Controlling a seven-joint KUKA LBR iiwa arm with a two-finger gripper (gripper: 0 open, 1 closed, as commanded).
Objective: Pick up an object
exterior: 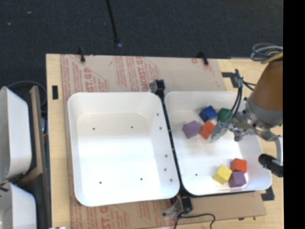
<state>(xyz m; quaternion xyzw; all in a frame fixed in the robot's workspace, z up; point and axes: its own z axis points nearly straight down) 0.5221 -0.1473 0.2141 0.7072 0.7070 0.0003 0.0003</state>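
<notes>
- Task status: judge it unfinished. You see no block lifted clear; every block lies on the floor of the right bin [190,175].
- Gripper [218,129]: low over the right bin, at the upper cluster of blocks, its tip just beside the orange block [207,129]. You cannot tell its state from this slant, nor whether it has anything in its grasp.
- Arm [269,92]: grey with an orange band, reaching in from the right, cables looping above it.
- Upper cluster: purple block [191,129], orange block, blue block [208,113], green block [224,114]. The orange and blue blocks touch or nearly so; the green one is partly hidden by the gripper.
- Lower cluster, near the bin's front right corner: yellow block [221,174], a second orange block [238,165], a second purple block [237,178], all packed together.
- Left to do, in your reckoning: close on one block, likely the orange one at the tip, and raise it free of its neighbours.
- Left bin [119,142]: white, shallow, joined to the right bin by a dark clamp [157,86] at the top.
- Surface: cardboard sheet [114,75] with red print, laid over a pale wooden bench [55,128].
- Room: dark carpet [167,18] beyond the bench, a black cable [110,15] crossing it; white containers [14,132] at the left edge.
</notes>
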